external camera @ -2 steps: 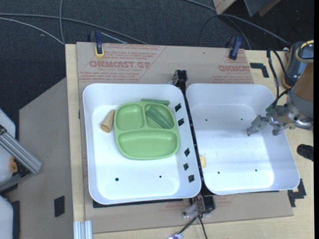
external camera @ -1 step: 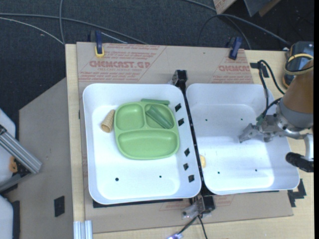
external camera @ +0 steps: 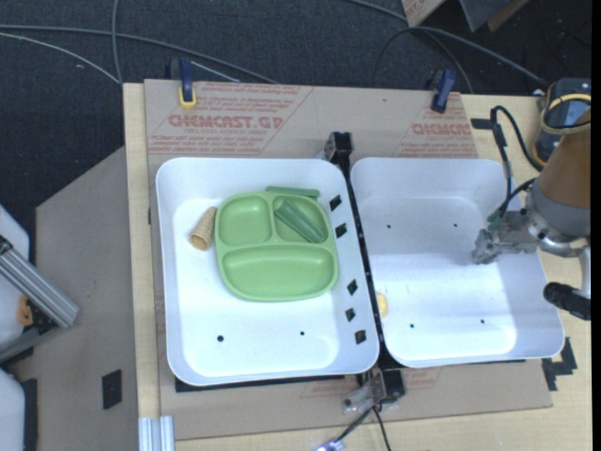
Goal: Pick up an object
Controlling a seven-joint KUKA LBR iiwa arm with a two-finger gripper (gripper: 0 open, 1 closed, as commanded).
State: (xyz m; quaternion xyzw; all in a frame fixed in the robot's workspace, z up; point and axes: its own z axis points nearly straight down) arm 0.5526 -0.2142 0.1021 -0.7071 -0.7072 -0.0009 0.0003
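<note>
A green sectioned plate [external camera: 274,249] lies in the left bin [external camera: 254,346]. A darker green object [external camera: 300,217] rests in the plate's upper right section, and another green strip [external camera: 293,193] lies along its top edge. A tan ice-cream cone [external camera: 202,228] lies beside the plate's left side. A small yellow piece [external camera: 381,303] shows at the divider between the bins. My gripper [external camera: 490,244] hangs over the right side of the right bin [external camera: 441,280], far from the plate.
Blue clamps [external camera: 186,83] [external camera: 441,87] hold the cardboard-covered bench at the back. Black clips [external camera: 349,252] line the seam between the bins. Cables run across the dark floor behind the bench. The arm's orange band [external camera: 569,172] stands at the right edge.
</note>
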